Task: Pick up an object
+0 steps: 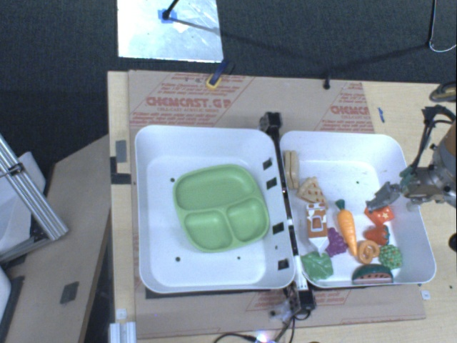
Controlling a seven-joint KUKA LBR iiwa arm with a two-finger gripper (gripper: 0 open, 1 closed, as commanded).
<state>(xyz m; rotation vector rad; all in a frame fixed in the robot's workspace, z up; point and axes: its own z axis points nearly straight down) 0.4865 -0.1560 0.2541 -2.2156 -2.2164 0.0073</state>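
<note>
My gripper (383, 194) reaches in from the right and hovers low over the right bin (343, 152), near its right wall. Directly below its tip lies a red toy pepper (380, 215), touching or nearly touching it; I cannot see whether the pepper is held. A second red piece (376, 234) sits just in front. An orange carrot (346, 224) lies to the left of the gripper, with an orange ring (368, 251), a broccoli (390, 256) and a watermelon slice (371, 274) nearer the front wall.
The right bin also holds a beige stick (291, 170), a waffle wedge (310, 190), an orange-and-white block (316, 220), purple grapes (335, 242) and a green leafy piece (316, 264). A green divided plate (218, 207) lies in the left bin (157, 156).
</note>
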